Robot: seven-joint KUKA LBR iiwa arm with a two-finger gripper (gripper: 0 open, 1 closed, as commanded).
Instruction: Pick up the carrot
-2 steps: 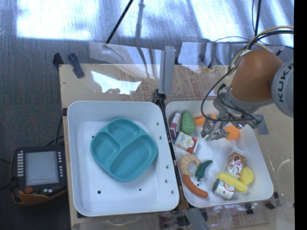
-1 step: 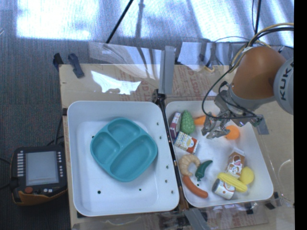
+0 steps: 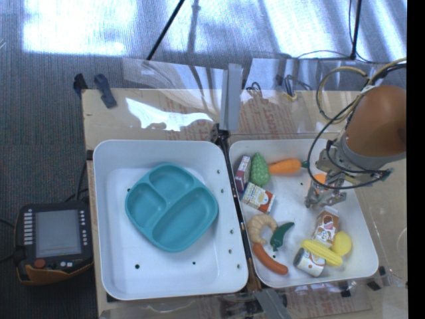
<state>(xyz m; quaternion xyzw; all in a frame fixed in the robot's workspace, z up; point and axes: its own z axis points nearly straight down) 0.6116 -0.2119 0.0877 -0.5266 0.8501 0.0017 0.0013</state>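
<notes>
**Carrot lies at the far edge of the right bin, gripper beside it**

A pale wooden bench [image 3: 166, 111] carries two shallow white bins on a dark carpeted floor. The orange plastic carrot with a green top [image 3: 287, 167] lies along the far edge of the right bin [image 3: 369, 244], just beside a green bumpy vegetable [image 3: 259, 169]. The grey two-finger gripper [image 3: 325, 197] hangs near the carrot's right, over the bin's right edge; how its fingers stand is hard to tell here. Nearer the front corner lie a small juice carton [image 3: 325, 226], a yellow corn cob [image 3: 321, 252] and a red sausage [image 3: 269, 258]. The left bin [image 3: 106, 178] holds a teal divided plate [image 3: 171, 206].
</notes>
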